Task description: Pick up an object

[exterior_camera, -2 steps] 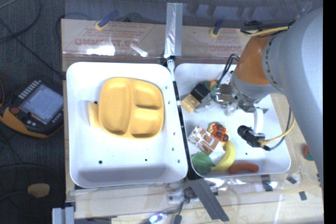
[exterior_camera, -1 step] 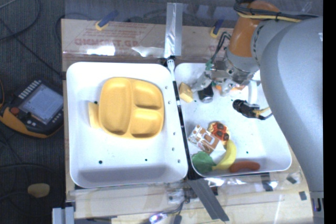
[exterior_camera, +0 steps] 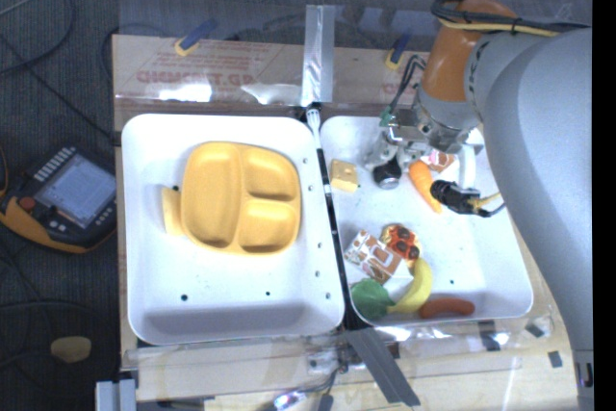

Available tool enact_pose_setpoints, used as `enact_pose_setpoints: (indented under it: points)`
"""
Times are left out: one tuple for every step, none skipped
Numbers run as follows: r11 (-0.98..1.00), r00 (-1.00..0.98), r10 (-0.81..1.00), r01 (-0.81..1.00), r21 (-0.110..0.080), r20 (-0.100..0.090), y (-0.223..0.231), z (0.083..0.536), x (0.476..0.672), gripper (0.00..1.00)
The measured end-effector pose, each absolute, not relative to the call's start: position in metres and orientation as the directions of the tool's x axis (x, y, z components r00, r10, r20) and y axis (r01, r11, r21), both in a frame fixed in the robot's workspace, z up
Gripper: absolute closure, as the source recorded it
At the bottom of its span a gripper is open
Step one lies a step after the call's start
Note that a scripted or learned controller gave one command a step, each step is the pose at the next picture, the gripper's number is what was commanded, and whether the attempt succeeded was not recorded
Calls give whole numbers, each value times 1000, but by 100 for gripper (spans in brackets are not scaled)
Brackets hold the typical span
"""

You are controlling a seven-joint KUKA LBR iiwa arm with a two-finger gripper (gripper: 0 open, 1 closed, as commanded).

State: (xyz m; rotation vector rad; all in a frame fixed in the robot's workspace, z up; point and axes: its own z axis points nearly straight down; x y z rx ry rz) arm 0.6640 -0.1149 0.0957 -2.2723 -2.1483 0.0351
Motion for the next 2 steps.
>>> enact_pose_setpoints:
  points:
    - [33,-33,999,999,-3,-3,-145,121,627,100]
    - [18,-18,1000,1000,-2,-1,-52,191,649,100]
